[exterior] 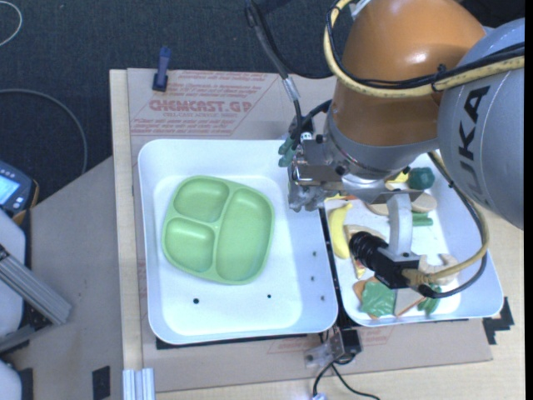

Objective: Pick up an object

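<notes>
My gripper [367,210] hangs low over the right bin [488,283], under the orange band and grey wrist, which hide much of that bin. Beside it, near the bin's left wall, lies a yellow banana-shaped piece [338,232]. A green leafy piece [379,300] and an orange piece [363,289] lie at the bin's front. A dark green round item [421,177] and a tan one [425,201] sit further back on the right. Nothing shows as held.
The left bin [156,223] holds a light green divided plate [218,228]. Both bins rest on a cardboard sheet [208,98] with red print. A blue clip [161,69] sits at its back left corner. Black cables run behind the arm.
</notes>
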Motion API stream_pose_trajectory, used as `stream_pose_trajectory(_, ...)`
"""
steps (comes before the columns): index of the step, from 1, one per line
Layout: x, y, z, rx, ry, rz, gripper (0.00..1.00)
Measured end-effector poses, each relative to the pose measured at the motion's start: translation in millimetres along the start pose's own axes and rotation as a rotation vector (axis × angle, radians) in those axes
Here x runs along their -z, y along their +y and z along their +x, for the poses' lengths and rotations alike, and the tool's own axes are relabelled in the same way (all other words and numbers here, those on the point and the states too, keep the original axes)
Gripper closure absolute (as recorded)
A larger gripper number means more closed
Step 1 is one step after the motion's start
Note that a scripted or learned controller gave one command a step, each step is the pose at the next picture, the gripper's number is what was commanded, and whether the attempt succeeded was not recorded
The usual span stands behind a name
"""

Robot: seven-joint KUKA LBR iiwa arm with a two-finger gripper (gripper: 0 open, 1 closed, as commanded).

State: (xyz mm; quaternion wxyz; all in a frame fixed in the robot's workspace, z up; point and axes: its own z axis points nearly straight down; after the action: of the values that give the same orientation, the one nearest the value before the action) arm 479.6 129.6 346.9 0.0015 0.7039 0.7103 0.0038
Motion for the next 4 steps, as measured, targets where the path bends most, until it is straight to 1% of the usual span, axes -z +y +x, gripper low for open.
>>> stream_pose_trajectory(1, -96.9, -3.1, -70.1, -0.017, -0.007, 0.018, 1.0)
stream_pose_trajectory(2, 19.8, 0.0, -126.7, -0.015, -0.005, -0.007, 1.0)
stream_pose_trajectory(3, -37.0, 8.2, -89.7, -0.006, -0.002, 0.016, 1.0)
stream_pose_trajectory(4, 21.0, -0.4, -23.9, -0.002, -0.001, 0.001, 1.0)
